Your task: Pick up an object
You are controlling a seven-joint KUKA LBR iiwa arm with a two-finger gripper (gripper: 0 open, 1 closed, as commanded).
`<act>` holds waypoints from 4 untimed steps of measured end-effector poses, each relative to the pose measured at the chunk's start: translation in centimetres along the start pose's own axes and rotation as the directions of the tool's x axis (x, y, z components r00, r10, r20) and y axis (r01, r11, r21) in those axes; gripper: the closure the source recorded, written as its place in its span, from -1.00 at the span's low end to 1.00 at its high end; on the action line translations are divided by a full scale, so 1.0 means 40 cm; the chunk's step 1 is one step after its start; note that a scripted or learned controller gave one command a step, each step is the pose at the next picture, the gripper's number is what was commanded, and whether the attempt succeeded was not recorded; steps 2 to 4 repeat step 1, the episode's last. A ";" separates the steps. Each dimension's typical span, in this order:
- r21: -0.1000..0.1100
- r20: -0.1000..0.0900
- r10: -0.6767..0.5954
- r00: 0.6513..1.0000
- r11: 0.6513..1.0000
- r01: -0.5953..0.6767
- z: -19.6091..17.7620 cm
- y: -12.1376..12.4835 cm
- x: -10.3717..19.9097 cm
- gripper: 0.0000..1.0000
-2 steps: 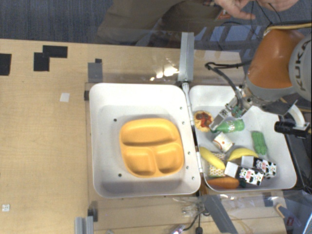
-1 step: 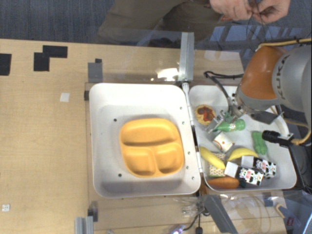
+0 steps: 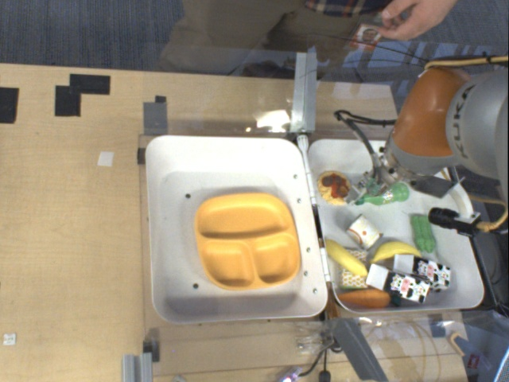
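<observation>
My gripper (image 3: 371, 188) hangs low over the back part of the right bin (image 3: 475, 286), below the orange band of the arm. A pale green object (image 3: 390, 195) lies right at its tip, touching or nearly touching it. Just left of the gripper sits a small round pizza-like toy (image 3: 334, 185). Nearer the front are a white cup (image 3: 364, 231), two bananas (image 3: 347, 257) (image 3: 394, 251), a dark green vegetable (image 3: 422, 233), an orange carrot (image 3: 366, 298) and black-and-white patterned boxes (image 3: 413, 282).
The left bin (image 3: 167, 213) holds a yellow divided plate (image 3: 242, 239). A metal divider post (image 3: 305, 94) stands between the bins at the back. A person's hand (image 3: 413, 14) holding a small item hovers beyond the bench, above the arm.
</observation>
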State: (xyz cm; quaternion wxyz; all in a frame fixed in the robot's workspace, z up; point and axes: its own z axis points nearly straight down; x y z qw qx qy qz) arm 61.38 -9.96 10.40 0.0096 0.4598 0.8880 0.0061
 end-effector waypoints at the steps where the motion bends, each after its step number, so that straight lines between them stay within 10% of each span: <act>1: 0.011 -0.002 0.154 0.988 0.988 -0.154 -0.366 0.057 0.036 1.00; 4: 0.011 -0.002 0.154 0.988 0.988 -0.154 -0.366 0.057 0.036 1.00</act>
